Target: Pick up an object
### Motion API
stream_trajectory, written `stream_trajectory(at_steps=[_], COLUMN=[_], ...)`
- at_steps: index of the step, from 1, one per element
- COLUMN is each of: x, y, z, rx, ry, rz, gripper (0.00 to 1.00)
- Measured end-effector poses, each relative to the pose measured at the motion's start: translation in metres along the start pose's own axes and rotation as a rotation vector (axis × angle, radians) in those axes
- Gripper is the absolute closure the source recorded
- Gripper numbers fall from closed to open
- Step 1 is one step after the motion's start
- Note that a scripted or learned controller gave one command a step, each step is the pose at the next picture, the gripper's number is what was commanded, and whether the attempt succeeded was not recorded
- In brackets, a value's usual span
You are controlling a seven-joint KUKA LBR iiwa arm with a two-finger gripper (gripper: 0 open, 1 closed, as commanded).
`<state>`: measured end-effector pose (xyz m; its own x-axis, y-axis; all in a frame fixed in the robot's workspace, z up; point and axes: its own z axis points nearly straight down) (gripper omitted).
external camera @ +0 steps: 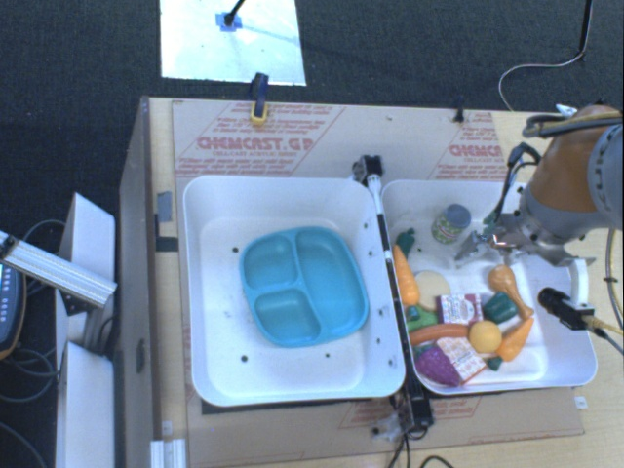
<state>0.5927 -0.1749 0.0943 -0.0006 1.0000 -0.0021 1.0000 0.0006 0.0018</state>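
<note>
While the arm reaches into the right bin (pixel 585 364), its end effector (pixel 485 245) hangs low beside a small can (pixel 450 223); whether it is open or closed cannot be told. Toy foods crowd this bin: a drumstick (pixel 507 283), a lemon (pixel 485 335), a carrot (pixel 405 277). Judged stage: approach, nothing gripped. Next comes centring over one item and closing.

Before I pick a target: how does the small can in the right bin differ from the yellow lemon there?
The can is a grey-topped cylinder with a green label; the lemon is a plain yellow ball. The can stands by itself toward the bin's far side; the lemon sits packed among other toy foods near the front. Both lie in the right bin.
</note>
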Motion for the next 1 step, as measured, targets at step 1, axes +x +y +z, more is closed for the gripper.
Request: stream_trajectory(at_steps=[1], x=[0.0338], y=[0.0705], z=[0.0128], rx=[0.035], ry=[0.016], rz=[-0.009], gripper=[0.00])
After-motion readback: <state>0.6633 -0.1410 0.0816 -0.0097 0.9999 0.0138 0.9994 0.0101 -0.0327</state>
